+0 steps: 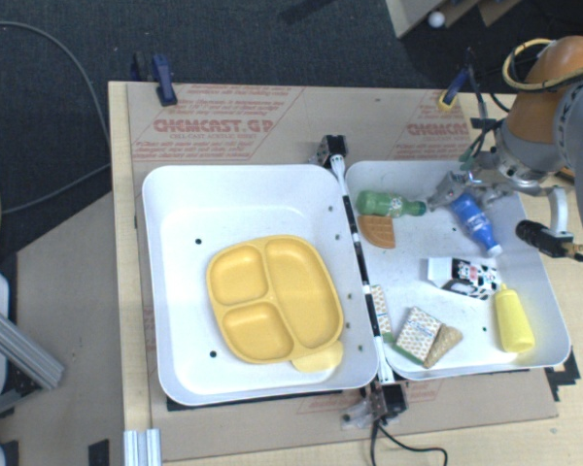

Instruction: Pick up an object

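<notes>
Gripper hung over the right bin's far edge, just beside the blue bottle; its grip state couldn't be told. Bottle probably light, rigid, slick; best grasped across its middle.

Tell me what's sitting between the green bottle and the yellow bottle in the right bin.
In the camera view, the black-and-white cow-print box lies between the green bottle and the yellow bottle, on the right bin's white floor.

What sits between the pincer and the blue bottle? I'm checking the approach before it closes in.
Nothing visible does. The pincer hangs right over the blue bottle's upper end in the right bin; the green bottle lies apart, to its left.
</notes>
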Motion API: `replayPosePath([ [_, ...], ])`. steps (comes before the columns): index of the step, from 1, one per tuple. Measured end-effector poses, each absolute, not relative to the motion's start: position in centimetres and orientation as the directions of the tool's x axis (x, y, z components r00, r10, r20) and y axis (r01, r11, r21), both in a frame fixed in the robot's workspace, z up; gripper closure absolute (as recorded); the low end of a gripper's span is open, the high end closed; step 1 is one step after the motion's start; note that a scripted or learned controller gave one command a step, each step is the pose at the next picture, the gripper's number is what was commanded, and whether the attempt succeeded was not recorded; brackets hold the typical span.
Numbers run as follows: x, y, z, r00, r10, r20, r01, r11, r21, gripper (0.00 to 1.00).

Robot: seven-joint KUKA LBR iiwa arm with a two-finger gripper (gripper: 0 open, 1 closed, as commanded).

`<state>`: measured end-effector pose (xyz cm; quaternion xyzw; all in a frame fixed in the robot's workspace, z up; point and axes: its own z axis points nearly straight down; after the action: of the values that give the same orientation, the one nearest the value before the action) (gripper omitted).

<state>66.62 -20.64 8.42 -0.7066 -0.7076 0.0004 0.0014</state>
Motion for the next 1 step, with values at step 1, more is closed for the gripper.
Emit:
replayPosePath([
  [1, 66.75, -20.64, 9.55, -0.003, 1.0, -0.002, 1.0, 0.003, 0.002, 1.0],
])
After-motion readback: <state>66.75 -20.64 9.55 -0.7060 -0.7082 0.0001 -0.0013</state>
